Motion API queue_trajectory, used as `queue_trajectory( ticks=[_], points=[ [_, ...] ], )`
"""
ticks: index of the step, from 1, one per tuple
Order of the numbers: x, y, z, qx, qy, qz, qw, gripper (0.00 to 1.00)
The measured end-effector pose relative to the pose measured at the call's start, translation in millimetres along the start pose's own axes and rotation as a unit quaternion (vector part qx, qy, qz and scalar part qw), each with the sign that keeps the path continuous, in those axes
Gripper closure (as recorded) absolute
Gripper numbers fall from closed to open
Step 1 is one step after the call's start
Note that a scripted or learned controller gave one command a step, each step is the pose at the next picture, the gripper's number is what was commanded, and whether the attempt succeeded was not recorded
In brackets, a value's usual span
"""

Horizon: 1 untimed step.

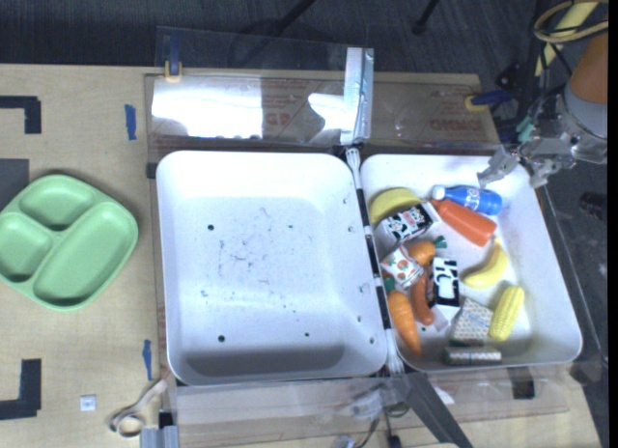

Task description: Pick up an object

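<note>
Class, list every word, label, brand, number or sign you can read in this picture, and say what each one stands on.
None can be read with certainty.
Black and white carton in the right bin: bold white marks, too blurred to read.
Small white carton: red printing, too small.
Black packet: white patches, unreadable.
Clear panel behind the bins: faint reddish lettering, blurred.

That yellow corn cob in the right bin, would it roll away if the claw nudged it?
Probably: the corn cob looks rounded and long, so a sideways push may roll it. It lies near the bin wall, which might stop it. Its bumpy surface likely helps grip.
</note>
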<state>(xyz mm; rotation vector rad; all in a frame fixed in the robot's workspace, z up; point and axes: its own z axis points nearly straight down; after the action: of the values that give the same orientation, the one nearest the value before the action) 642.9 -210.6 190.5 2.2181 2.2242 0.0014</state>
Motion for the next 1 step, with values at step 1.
queue_trajectory(
  ticks=[1],
  points=[
    [2.3,-59.2,92.5,-0.002,0.004,-0.049,0.9988,0.00]
  ],
)
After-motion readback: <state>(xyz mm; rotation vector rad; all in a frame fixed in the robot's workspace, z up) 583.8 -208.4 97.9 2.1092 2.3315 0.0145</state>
